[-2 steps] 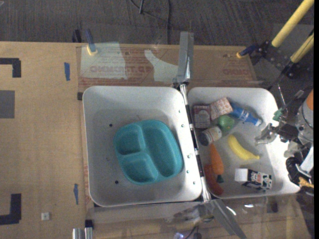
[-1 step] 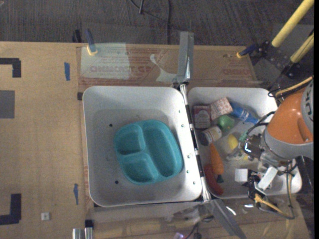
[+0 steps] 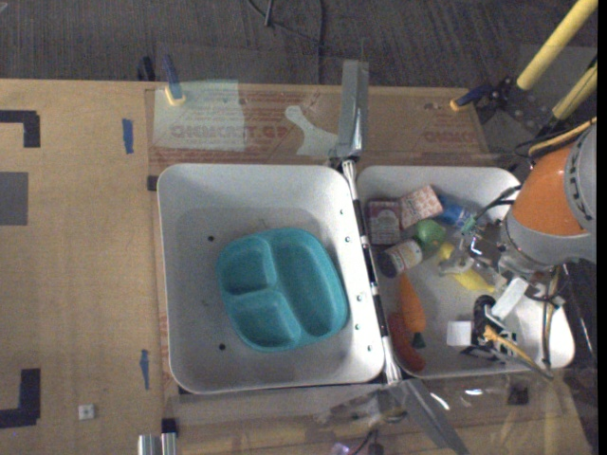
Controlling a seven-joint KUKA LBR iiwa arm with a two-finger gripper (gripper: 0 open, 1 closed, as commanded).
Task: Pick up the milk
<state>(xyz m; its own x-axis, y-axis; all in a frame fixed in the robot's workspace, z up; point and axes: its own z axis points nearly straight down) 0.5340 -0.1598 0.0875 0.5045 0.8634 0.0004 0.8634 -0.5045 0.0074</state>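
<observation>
Camera view: the table [image 3: 76, 254] carries two white bins. The left bin [image 3: 190, 207] has a teal divided plate [image 3: 282, 288] in it. The right bin [image 3: 438, 176] holds a clutter of toy food. I take the milk to be the pale pinkish carton [image 3: 420, 205], lying tilted at about 11 o'clock in the right bin. A dark maroon box [image 3: 383, 222] just beside it at its 8 o'clock could also be meant, and the labels are too small to read.

A green piece [image 3: 432, 232] and a blue piece [image 3: 457, 218] lie close on the carton's 4 o'clock side. A small labelled jar [image 3: 403, 256] sits at its 6 o'clock. Farther toward 6 o'clock lies an orange carrot [image 3: 411, 306].

The end effector [image 3: 477, 254] is low over the bin's 3 o'clock half, above a yellow item [image 3: 469, 278] and apart from the carton. The blur does not show whether it is spread or pressed together, and I see nothing held in it.

My judgement is that the approach is under way, with no grasp made. The next move calls for shifting toward 10 o'clock, past the green and blue pieces. The end effector would then line up across the carton's narrow sides and descend without nudging the neighbours.
</observation>
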